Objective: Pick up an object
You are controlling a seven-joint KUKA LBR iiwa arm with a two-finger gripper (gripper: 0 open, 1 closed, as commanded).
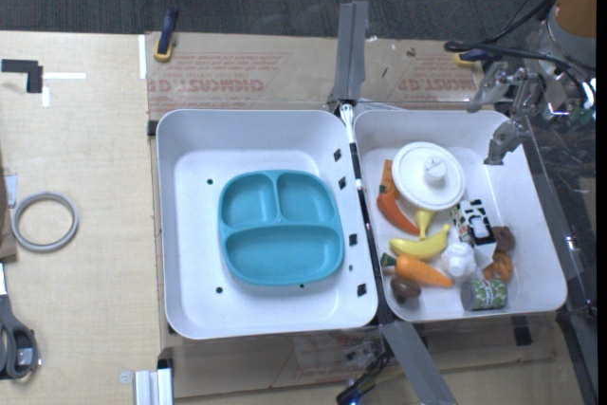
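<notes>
The right bin (545,204) holds a heap of small items. A white round lidded bowl (429,174) lies on top, with an orange-red pepper (391,202) at its left. Below these lie a yellow banana (422,245), an orange carrot (425,273), a green can (486,294), a black-and-white packet (474,221), a brown lump (503,239) and a dark brown piece (405,291). My gripper (505,136) hangs over the bin's far right corner, up and to the right of the bowl, apart from every item. Nothing is seen in it.
The left bin (180,204) bears a blue divided plate (282,228). A grey bar (351,52) runs back from between the bins. On the bench to the left lie a tape roll (43,221) and scissors (14,348). Cables (569,119) crowd the right side.
</notes>
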